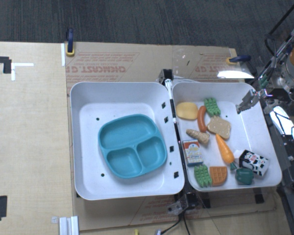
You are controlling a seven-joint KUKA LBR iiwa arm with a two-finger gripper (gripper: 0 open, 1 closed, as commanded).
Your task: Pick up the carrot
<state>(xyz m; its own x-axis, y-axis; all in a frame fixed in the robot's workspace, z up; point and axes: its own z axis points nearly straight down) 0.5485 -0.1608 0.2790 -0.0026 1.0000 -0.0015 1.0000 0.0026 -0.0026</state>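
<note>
The carrot [224,149] lies at a slant in the lower middle of the right bin [264,131], just below a slice of bread [219,127] and beside a sausage [202,118]. The gripper [247,102] hovers at the bin's upper right edge, well apart from it; whether it is open cannot be told, and nothing shows in it. A blue tray [132,146] sits in the left bin [83,131].

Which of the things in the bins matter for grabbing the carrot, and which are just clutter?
For the job: carrot, gripper.

Just lying about: sausage, bread slice, waffle, small carton, cow-print box, blue tray.
</note>
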